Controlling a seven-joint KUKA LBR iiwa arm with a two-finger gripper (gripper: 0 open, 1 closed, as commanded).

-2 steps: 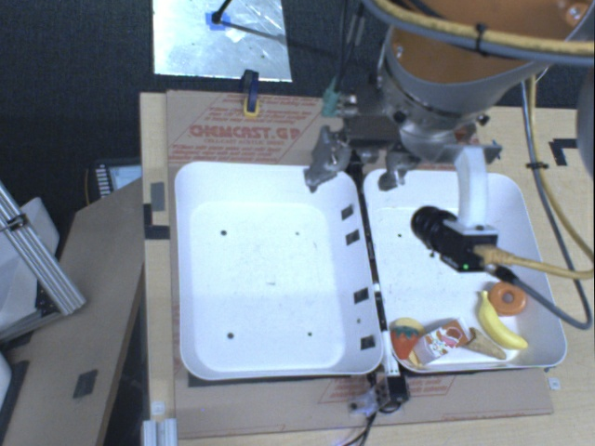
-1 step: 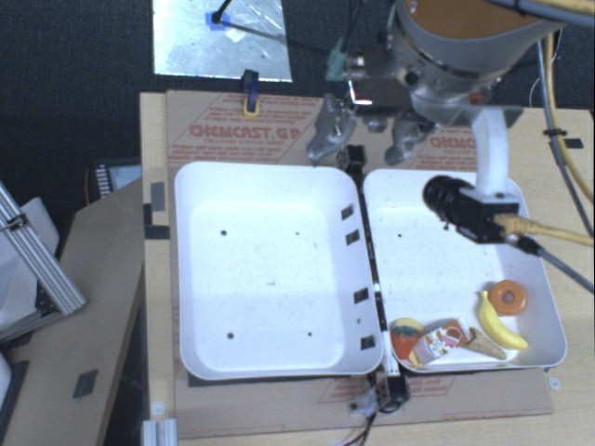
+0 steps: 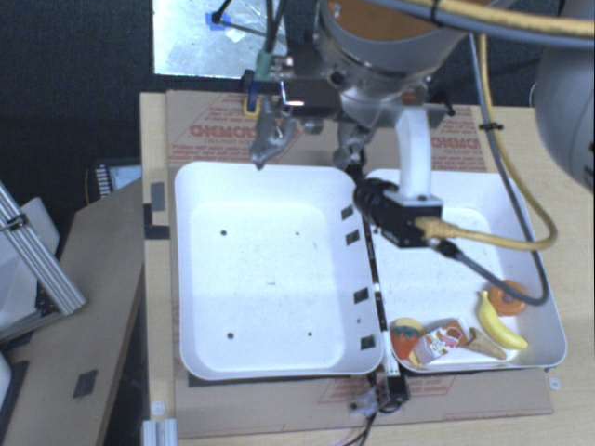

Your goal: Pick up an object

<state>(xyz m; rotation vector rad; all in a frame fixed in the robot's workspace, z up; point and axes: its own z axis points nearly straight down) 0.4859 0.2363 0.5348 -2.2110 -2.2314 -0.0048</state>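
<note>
Hand hangs above the far rim of the left bin; grip state cannot be told. Well down-right of hand, in the right bin's near corner: banana, long axis running near-right to far-left, beside an orange toy and a small packet.

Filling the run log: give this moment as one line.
gripper: over left bin's far rim | holding: nothing seen | banana, toys: right bin, near corner
</note>
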